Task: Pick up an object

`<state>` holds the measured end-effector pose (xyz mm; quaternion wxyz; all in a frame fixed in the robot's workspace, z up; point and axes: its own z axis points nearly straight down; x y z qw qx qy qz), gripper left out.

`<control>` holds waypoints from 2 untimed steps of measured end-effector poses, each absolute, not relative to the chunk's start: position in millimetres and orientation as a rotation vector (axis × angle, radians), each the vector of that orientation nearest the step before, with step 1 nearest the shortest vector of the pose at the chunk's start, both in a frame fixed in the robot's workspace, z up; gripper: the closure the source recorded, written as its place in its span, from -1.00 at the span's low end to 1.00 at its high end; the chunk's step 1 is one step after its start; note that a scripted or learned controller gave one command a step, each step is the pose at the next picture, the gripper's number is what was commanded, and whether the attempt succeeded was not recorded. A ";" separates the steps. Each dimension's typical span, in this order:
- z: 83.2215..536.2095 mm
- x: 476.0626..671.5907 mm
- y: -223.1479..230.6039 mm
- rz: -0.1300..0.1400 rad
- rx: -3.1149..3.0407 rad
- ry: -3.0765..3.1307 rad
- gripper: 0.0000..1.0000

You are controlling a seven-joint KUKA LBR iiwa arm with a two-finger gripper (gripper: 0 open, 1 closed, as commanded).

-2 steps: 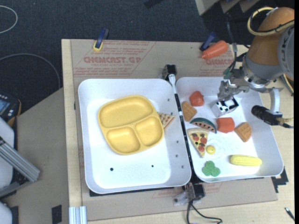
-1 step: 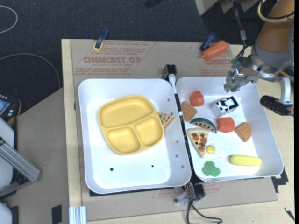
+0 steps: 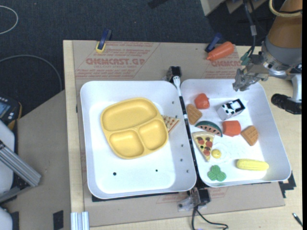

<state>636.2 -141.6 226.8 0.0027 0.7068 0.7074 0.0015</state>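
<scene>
Step in hand: approach. I judge that no object is picked yet; every toy lies on a bin floor.
Gripper (image 3: 241, 83): hangs over the upper right corner of the right bin (image 3: 274, 123), at the end of the arm reaching in from the right.
Fingers: I cannot tell how far open they are; the tips are small and blurred. Nothing shows between them.
Nearest candidate: black-and-white toy cow (image 3: 230, 108), just below the gripper and apart from it.
Other candidates, right bin: red toy piece (image 3: 202, 101), cookie (image 3: 194, 114), watermelon slice (image 3: 208, 127), red block (image 3: 231, 128), waffle piece (image 3: 250, 135), pizza slice (image 3: 204, 143), fried egg (image 3: 217, 153), corn cob (image 3: 252, 165), broccoli (image 3: 216, 173).
Left bin (image 3: 91, 128): yellow divided plate (image 3: 134, 127), with a small waffle-cone piece (image 3: 171, 122) touching its right edge.
Outside bins: toy carrot (image 3: 220, 51) on the bench (image 3: 72, 71), above the right bin.
Next move, my judgement: centre over one toy, the cow being closest, then descend to the bin floor and close. The cow lies near the red block, so alignment must keep the fingers off that neighbour.
</scene>
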 end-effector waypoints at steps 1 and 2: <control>216.8 607.9 -99.9 -0.002 2.221 2.229 1.00; 226.8 576.2 -59.3 0.000 2.220 2.229 1.00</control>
